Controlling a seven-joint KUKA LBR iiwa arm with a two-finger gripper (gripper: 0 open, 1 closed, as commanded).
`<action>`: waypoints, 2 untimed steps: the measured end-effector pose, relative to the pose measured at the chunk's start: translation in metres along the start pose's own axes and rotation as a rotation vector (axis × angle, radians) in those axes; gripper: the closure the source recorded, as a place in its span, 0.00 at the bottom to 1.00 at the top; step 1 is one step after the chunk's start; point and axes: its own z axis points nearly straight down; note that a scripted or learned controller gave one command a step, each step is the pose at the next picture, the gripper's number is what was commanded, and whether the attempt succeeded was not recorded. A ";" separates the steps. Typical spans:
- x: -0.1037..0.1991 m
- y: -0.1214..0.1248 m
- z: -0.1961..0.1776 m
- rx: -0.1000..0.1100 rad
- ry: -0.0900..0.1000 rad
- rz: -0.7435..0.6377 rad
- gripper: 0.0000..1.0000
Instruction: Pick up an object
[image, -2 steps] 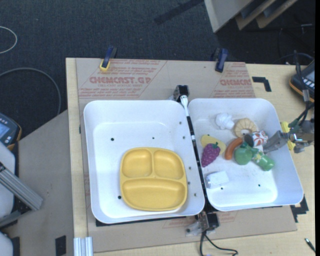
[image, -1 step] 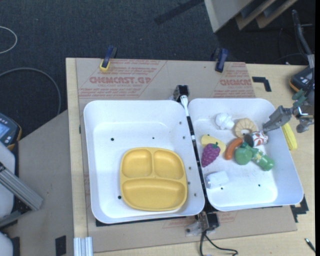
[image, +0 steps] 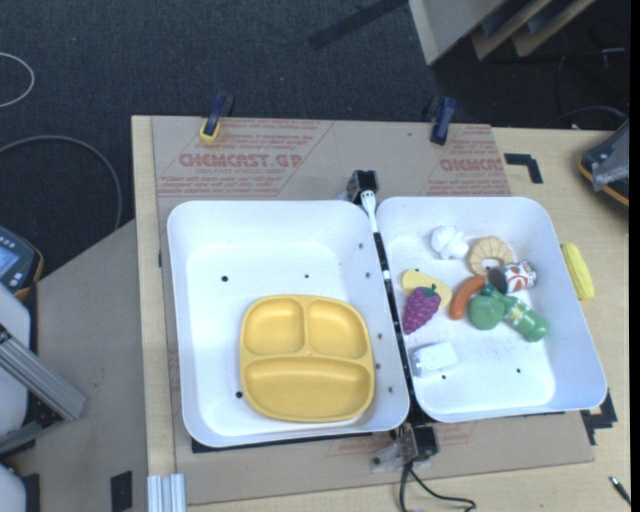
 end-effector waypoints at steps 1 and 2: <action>0.000 0.000 -0.002 0.016 0.001 0.001 1.00; 0.053 0.005 0.230 0.041 0.007 0.001 1.00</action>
